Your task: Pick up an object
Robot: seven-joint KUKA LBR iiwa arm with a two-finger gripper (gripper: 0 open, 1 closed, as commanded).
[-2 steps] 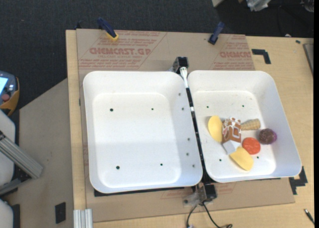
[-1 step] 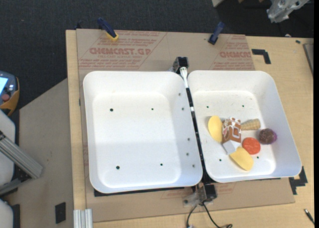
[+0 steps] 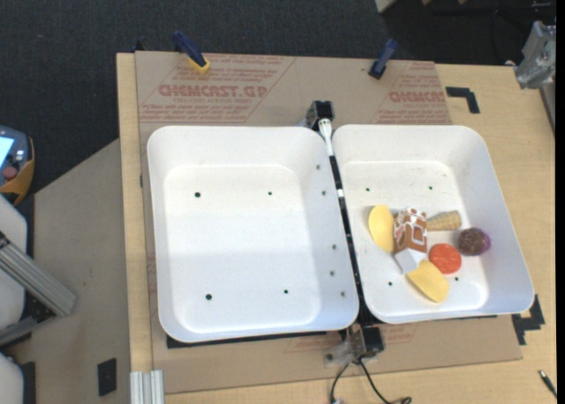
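Two shallow white plastic bins are seen from above, side by side on a brown cardboard sheet (image 3: 221, 85) printed with red lettering; the sheet is fixed at its far edge by two blue clamps (image 3: 191, 50). The left bin (image 3: 159, 217) is marked only by a few small dark dots on its floor. The right bin (image 3: 494, 173) holds a cluster of small objects in its near half. A yellow oval piece (image 3: 381, 228) lies at the cluster's left; a brown-and-white patterned block (image 3: 410, 229) is touching it. A tan cone-shaped piece (image 3: 444, 220) is set just beside the block, and a dark purple ball (image 3: 474, 241) lies at the far right. An orange-red round piece (image 3: 445, 258) sits below the cone; a yellow wedge (image 3: 429, 283) is nearest the front rim. A grey metal part (image 3: 538, 51) is seen at the upper right edge, well apart from the bins; whether it belongs to the gripper, and whether the gripper is released or clenched, cannot be told.
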